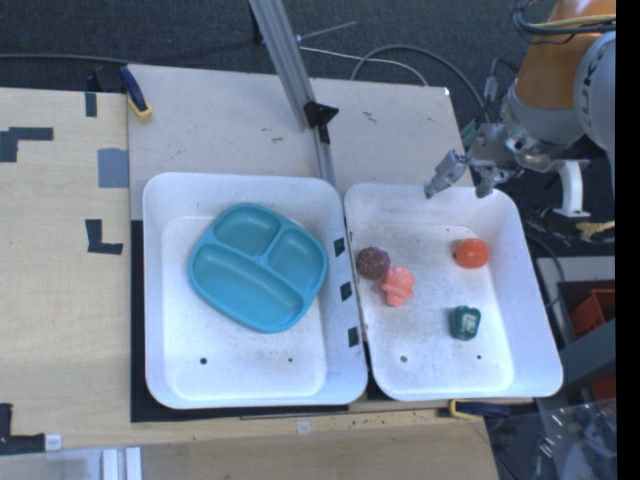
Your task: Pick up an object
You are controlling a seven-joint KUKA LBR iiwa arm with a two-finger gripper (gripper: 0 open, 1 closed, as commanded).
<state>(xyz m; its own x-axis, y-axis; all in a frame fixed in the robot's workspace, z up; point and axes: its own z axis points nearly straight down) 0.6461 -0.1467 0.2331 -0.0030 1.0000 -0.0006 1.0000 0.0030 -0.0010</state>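
Observation:
The right bin point(500, 368) holds several small objects: a dark purple round one point(373, 261), a pink one point(397, 286), an orange-red ball point(471, 254) and a dark green one point(464, 322). My gripper point(462, 179) hangs over the bin's far right corner, well above the orange-red ball. Its two fingers stand apart and nothing is between them, so it is open.
A teal divided plate point(258, 266) lies in the left bin point(170, 368). A slanted metal rail point(290, 68) runs down to the gap between the bins. Cables point(400, 58) lie behind the right bin.

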